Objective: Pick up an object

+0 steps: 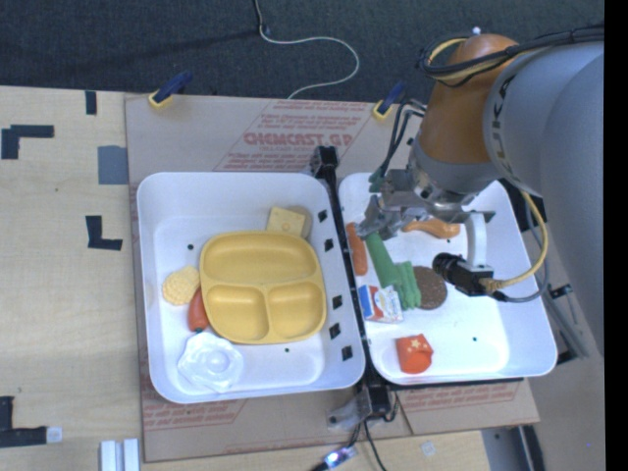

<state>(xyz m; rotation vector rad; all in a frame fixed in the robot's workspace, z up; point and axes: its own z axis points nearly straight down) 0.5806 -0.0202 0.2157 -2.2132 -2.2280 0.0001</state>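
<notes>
Because the green block [394, 275] lies flat in the right bin [510, 353], just beside the brown disc [429, 287] and the orange sausage [357, 249], it looks rigid, light and smooth-sided; taking hold across its narrow width seems best. From the camera view, the gripper [379, 220] hangs just above the block's upper end, wrist pointing down, arm reaching in from the right. Whether the claw stands wide or narrow cannot be told here.

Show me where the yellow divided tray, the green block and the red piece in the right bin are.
yellow divided tray [262, 285]: camera view, centre ridge.
green block [394, 275]: camera view, middle of its length.
red piece [414, 352]: camera view, its top face.
</notes>
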